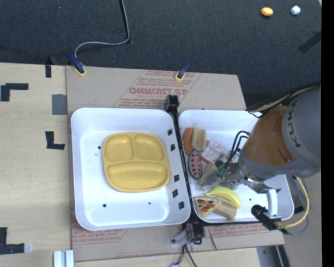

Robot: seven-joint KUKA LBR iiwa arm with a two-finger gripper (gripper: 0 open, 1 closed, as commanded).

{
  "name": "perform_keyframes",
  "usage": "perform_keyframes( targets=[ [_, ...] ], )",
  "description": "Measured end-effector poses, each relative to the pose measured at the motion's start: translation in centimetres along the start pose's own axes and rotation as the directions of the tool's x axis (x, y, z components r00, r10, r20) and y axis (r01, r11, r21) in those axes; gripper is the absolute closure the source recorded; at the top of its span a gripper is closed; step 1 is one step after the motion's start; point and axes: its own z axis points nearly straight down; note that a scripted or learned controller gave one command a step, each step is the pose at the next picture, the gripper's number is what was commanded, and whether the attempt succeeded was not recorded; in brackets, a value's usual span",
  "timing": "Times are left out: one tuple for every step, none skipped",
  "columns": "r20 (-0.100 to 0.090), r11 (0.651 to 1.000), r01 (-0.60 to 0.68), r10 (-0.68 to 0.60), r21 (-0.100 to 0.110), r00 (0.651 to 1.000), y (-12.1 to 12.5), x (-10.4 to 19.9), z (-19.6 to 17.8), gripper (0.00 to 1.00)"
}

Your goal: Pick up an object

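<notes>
End effector low in the right bin — banana just below.

Two shallow white bins sit side by side on a cardboard sheet with red print, which lies on the pale wood counter; the left bin has a yellow divided plate in it, sitting a bit above center. Yellow-and-blue clamps pin the cardboard's far edge, one at the left corner and one near the middle, and a thin white cable loops over the dark carpet behind. Far back on that carpet there's a small orange thing and a small pale one, maybe balls, hard to tell.
</notes>
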Motion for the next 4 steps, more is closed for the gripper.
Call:
perform_keyframes(
  targets=[
    [-0.001,1.000,-0.001,0.001,0.000,1.000,0.0,0.0,-0.9,1.00],
    [-0.001,1.000,-0.001,0.001,0.001,1.000,0.0,0.0,-0.9,0.00],
    [0.002,1.000,0.002,-0.002,-0.012,1.000,5.5,1.4,0.7,0.00],
    [0.005,1.000,0.001,-0.001,-0.010,1.000,5.4,1.2,-0.2,1.00]
  ],
)
